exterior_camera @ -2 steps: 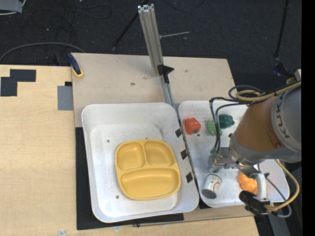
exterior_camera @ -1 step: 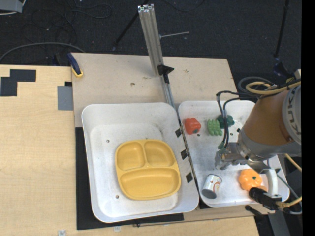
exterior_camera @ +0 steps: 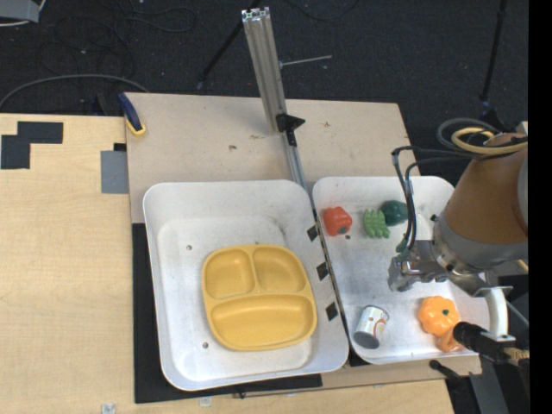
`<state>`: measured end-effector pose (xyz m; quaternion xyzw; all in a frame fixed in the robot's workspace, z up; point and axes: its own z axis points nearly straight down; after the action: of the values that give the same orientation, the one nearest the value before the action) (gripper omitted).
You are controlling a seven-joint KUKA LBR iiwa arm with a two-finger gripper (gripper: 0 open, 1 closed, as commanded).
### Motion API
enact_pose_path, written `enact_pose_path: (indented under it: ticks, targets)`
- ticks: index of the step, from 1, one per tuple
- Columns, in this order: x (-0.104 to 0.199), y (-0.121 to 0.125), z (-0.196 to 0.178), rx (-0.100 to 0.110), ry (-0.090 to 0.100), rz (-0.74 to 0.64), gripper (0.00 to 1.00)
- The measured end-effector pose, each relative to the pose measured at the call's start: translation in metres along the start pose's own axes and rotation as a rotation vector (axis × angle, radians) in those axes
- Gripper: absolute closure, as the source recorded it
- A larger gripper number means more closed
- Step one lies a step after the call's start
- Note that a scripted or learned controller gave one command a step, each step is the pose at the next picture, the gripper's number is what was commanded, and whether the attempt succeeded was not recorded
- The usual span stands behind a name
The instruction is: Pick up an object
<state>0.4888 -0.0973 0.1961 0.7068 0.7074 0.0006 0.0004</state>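
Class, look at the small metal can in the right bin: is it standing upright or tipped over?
Tipped over. The metal can lies on its side on the right bin floor, its round end facing the camera's lower left.

Legible markings: none found.
We read no text, label, brand, number or sign on the two shallow white bins [exterior_camera: 172, 231], their contents, or the wooden bench [exterior_camera: 207, 136].
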Motion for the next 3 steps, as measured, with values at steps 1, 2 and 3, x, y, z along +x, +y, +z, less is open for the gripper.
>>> enact_pose_path:
  ticks: [1, 2, 3]
  targets:
    - [-0.001, 0.001, -0.053, -0.002, -0.001, 0.000, 1.00]
    - [0.048, 0.020, -0.037, 0.005, 0.001, -0.003, 1.00]
    - [0.096, 0.032, -0.025, 0.005, 0.001, -0.003, 1.00]
